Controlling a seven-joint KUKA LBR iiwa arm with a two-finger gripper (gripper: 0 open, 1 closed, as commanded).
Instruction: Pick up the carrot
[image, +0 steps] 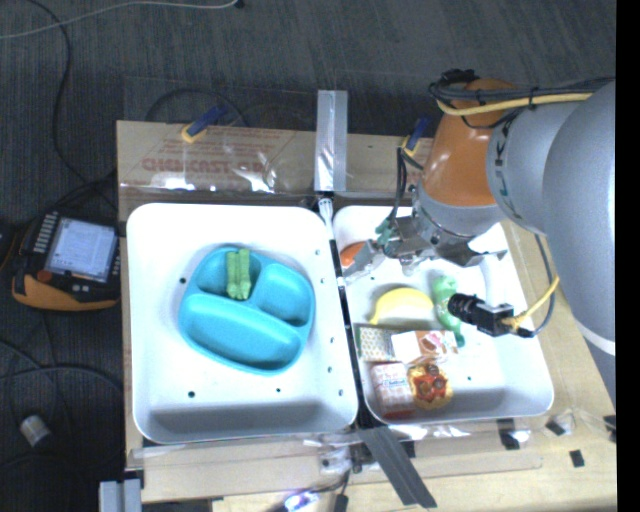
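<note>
I hang low over the right bin (530, 395)'s far-left corner, because the carrot (352, 252) lies there — tight against the wall. My gripper (385, 250) is beside it; its opening I cannot tell.

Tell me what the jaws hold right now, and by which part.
It cannot be told. The gripper is low in the right bin, right over the carrot at the bin's upper-left corner, but no grip on it is visible.
</note>
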